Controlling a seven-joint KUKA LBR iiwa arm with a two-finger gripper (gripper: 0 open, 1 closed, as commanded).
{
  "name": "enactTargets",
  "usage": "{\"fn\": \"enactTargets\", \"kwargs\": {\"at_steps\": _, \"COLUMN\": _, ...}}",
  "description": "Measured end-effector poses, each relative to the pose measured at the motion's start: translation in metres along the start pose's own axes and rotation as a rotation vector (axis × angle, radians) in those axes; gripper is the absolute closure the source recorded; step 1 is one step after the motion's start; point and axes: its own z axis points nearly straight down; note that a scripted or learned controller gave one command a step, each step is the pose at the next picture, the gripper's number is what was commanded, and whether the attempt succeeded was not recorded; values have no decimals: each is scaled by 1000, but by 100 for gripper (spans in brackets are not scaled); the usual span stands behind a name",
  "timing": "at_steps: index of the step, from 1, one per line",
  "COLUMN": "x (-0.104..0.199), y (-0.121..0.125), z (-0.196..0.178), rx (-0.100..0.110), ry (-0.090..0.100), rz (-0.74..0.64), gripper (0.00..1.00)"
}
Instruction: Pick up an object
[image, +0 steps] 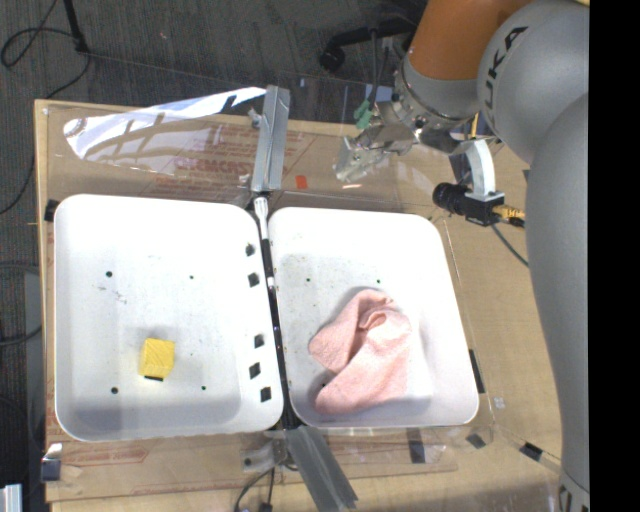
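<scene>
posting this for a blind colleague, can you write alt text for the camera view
A grey and orange robot arm holds its gripper above the bench, beyond two white bins. The right bin holds a crumpled pink cloth; the left bin holds a small yellow block.

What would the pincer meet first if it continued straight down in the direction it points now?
Probably the bare bench just behind the right bin, not the pink cloth. The pincer hangs above the strip beyond the bin's far rim. Depth is unclear from one slanted view, so it might touch the rim.
</scene>
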Motion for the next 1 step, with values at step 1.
{"fn": "enactTargets", "kwargs": {"at_steps": 1, "x": 2, "y": 1, "z": -10, "rx": 1, "ry": 0, "rz": -8, "gripper": 100}}
